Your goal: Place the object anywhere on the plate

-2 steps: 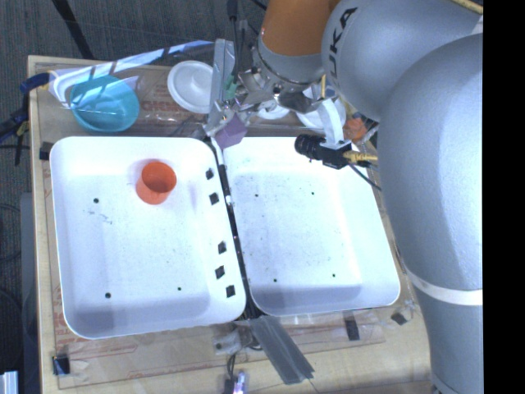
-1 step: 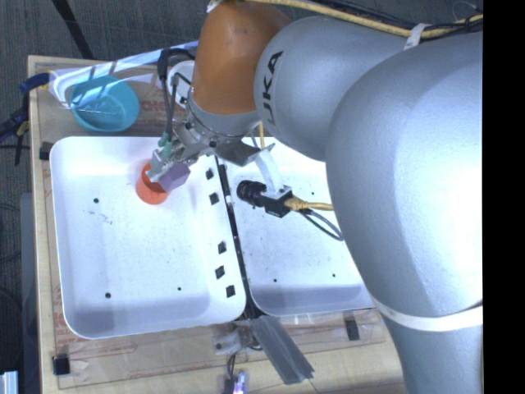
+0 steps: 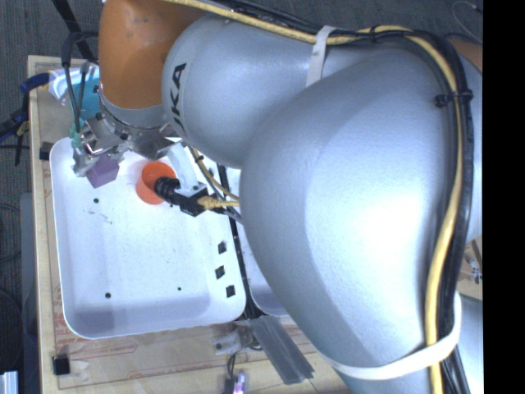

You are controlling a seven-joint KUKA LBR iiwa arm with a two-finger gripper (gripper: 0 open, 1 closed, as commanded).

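We see the big grey arm [image 3: 344,195] sweeping across from the right, its orange band [image 3: 135,48] over the left shallow white bin [image 3: 131,302] on the desk. The end effector [image 3: 92,156] hangs at the bin's far left corner, clamped on a small purple block [image 3: 103,171]. Just beside sits a round orange plate [image 3: 151,184], partly masked by black cabling [image 3: 182,195].

A small purple block [image 3: 103,171] is sitting at the upper left corner of the left white bin [image 3: 131,302], just beside the gripper's metal parts. An orange round plate [image 3: 150,183] is lying flat on the bin floor just to the block's right, its right part showing under a black cable connector
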